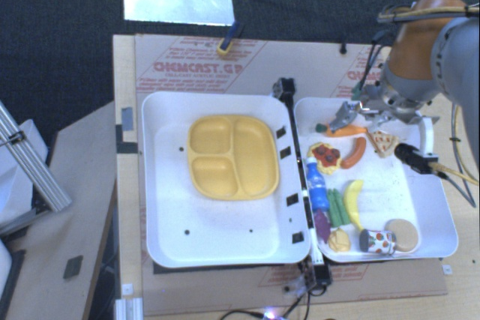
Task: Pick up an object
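Note:
My gripper [349,116] hangs low over the far left part of the right bin [439,225], just above an orange carrot [346,131]. Close by lie a pizza slice [382,142], a reddish sausage [354,152] and a small round pizza [325,155]. Nearer the front are a blue bottle [316,188], a banana [352,203], green beans [337,208], a purple piece [321,223], a yellow piece [338,240], a small can [375,241] and a tan cookie [406,234].
The left bin [165,228] holds a yellow divided plate [232,157]. A ridge with black clips [292,161] separates the two bins. The grey arm with its orange band [420,41] comes in from the upper right.

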`<state>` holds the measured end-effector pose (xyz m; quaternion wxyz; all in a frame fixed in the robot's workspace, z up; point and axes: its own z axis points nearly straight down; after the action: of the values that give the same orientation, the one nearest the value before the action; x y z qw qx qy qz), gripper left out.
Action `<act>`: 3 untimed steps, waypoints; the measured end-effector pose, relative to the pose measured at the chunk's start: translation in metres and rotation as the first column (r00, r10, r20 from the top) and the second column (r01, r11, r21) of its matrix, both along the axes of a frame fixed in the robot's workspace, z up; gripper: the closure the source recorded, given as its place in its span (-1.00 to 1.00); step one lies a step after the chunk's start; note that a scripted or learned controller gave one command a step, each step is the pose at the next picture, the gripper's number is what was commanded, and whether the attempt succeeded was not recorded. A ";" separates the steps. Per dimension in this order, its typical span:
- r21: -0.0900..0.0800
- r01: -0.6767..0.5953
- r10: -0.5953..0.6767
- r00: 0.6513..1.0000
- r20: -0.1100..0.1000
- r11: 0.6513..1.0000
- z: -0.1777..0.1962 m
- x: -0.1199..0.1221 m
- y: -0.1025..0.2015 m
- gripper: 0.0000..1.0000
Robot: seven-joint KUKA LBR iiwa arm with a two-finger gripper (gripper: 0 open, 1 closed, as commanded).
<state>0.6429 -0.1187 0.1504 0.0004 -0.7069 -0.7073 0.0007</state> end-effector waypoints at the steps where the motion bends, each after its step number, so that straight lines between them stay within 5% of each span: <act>1: 0.000 -0.004 0.004 1.000 -0.001 1.000 -0.059 0.008 0.000 -1.00; 2: -0.001 -0.003 0.003 1.000 0.005 1.000 -0.065 0.009 0.000 -1.00; 3: 0.000 -0.003 0.003 1.000 0.003 1.000 -0.054 0.009 0.000 1.00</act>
<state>0.6518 -0.1190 0.0965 -0.0004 -0.7057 -0.7085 -0.0004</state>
